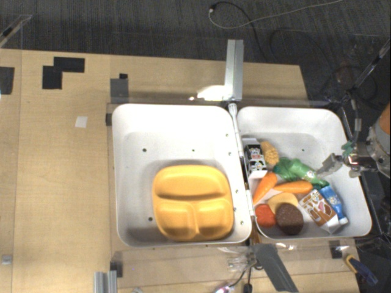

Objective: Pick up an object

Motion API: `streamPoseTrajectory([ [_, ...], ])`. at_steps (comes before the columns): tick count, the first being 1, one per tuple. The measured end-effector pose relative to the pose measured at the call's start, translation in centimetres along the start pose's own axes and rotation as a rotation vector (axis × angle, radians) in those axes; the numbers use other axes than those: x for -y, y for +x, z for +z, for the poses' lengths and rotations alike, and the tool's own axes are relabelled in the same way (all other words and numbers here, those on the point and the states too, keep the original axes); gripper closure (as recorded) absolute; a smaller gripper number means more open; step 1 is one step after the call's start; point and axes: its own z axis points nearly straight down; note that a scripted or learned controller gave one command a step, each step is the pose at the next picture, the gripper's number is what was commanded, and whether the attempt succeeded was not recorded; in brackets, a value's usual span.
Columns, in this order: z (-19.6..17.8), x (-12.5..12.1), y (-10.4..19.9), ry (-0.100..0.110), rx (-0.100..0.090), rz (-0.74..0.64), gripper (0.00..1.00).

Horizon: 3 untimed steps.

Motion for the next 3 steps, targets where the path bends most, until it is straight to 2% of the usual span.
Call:
streamPoseTrajectory([
  [1,11.5,-2.2,-1.8,-0.005,0.0,0.041,0.0],
  [2,10.4,-2.4,-1.8,-0.009,0.001,0.04,1.0],
  [3,0.7,-7.8,0.3,-0.003,0.001,0.155,1.0],
])
